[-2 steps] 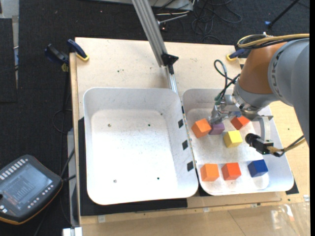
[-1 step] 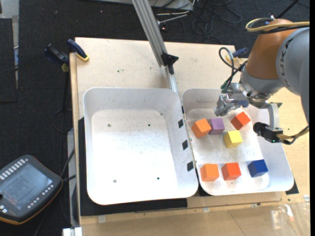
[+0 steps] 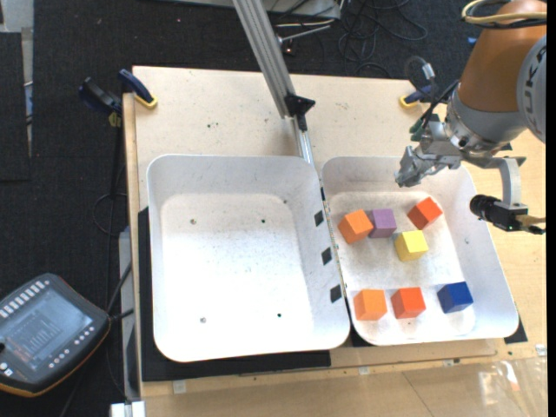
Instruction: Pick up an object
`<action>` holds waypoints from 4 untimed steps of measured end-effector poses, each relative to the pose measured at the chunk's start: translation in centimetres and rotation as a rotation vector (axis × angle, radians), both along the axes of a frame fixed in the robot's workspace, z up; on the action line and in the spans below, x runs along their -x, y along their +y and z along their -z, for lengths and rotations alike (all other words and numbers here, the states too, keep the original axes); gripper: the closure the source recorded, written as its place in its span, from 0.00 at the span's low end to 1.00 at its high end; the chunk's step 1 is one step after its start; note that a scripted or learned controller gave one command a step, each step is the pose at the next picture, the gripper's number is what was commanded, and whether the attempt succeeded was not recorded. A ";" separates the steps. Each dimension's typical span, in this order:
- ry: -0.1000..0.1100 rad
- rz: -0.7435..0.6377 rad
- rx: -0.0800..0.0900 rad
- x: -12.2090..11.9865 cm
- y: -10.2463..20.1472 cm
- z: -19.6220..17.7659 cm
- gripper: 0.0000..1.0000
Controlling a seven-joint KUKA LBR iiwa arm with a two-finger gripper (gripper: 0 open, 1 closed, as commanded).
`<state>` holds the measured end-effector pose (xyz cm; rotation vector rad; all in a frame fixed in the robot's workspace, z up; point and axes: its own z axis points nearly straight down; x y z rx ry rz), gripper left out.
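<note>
Camera view: pincer [image 3: 408,177] above right bin's [image 3: 495,272] blocks.

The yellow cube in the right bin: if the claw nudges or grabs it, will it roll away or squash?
The yellow cube looks flat-faced, so it would probably slide rather than roll. Its crisp edges suggest something stiff. It sits apart from the purple cube, likely leaving the gripper room.

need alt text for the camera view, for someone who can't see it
Seen from above, a grey and orange robot arm reaches in from the right, its gripper poised above the far end of the right white bin, which holds seven small coloured blocks: orange, purple, yellow, red and blue. The left white bin sits alongside on the bench.
</note>
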<state>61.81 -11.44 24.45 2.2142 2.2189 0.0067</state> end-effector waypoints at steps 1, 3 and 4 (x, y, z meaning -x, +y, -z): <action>0.001 -0.001 0.000 -0.1 0.0 -4.8 1.00; 0.010 -0.006 -0.004 2.7 11.7 -1.8 1.00; 0.010 -0.006 -0.003 3.9 16.5 -1.9 1.00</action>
